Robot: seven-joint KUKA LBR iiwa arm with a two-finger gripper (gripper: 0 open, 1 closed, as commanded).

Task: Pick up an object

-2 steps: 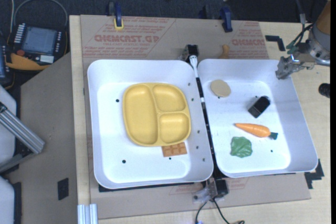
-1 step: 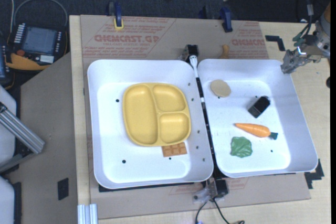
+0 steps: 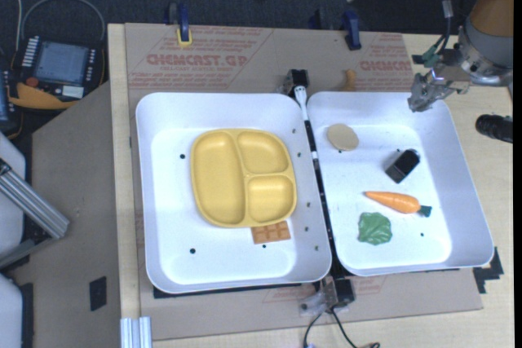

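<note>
Orange toy carrot lying in the right bin, green leafy piece just below it | black block and tan disc sitting above | gripper hovering over the bin's top-right rim, carrying nothing, its spread impossible to tell | yellow divided plate and brown waffle resting in the left bin.

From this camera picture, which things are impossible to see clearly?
- Gripper: too small and blurred in the camera view to judge its fingers.
- Waffle piece: its upper edge is hidden under the yellow divided plate.
- Arm: cut off by the right edge.
</note>
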